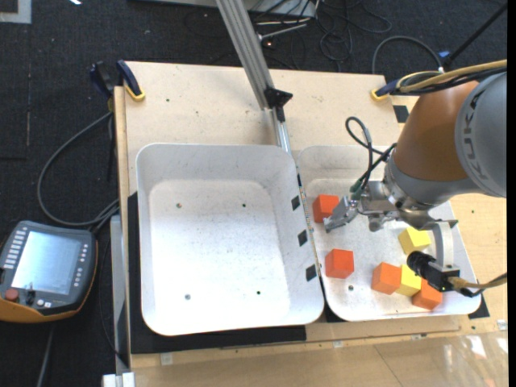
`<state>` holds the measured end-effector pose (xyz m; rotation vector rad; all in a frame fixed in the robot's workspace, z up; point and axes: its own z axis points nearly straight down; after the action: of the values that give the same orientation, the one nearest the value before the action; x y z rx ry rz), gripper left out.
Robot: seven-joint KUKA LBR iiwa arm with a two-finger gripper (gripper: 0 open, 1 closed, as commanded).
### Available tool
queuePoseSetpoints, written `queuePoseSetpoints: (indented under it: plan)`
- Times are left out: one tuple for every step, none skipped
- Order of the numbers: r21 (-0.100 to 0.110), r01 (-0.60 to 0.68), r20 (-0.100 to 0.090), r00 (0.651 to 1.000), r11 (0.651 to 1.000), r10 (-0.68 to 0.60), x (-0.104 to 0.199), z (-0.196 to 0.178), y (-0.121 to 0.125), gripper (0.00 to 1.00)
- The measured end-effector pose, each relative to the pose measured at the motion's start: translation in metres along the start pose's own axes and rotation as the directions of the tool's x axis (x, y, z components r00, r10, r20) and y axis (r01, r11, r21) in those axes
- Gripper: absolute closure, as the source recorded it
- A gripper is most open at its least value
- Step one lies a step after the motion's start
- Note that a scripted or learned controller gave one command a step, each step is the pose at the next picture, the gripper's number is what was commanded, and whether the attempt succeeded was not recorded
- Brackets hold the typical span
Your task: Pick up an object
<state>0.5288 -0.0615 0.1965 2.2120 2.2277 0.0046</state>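
Orange-red cube (325, 207) near the upper left of the right bin (339, 158), close beside the divider wall, just left of the gripper (345, 214). Judged as the approach step: gripper low over the bin floor, one grey finger (339, 218) reaching toward the cube's lower right edge, nothing seen between the fingers, so no grasp yet. Cannot tell how far apart the fingers stand, the wrist and cabling hiding the rest. Next move probably calls for a small shift left to centre over the cube, a drop to straddle it, then a close and lift. Risk: cube near the bin wall, so little room for the far finger; a push against the wall rather than a clean pinch seems possible. Further out, a second orange cube (339, 263) lower in the same bin, well apart from the first. Toward the lower right, an orange block (386, 278), a yellow block (414, 238) and a yellow-and-orange pair (422, 290) clustered under the arm. Left bin (161, 168) alongside on the desk (201, 95). Slanted metal pole (246, 43) crossing above, clear of the path.
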Motion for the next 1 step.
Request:
queuePoseSetpoints:
  plan:
    - [-0.004, -0.012, -0.006, 1.0, 1.0, 0.012, -0.0528, 0.0965, -0.0366, 0.0]
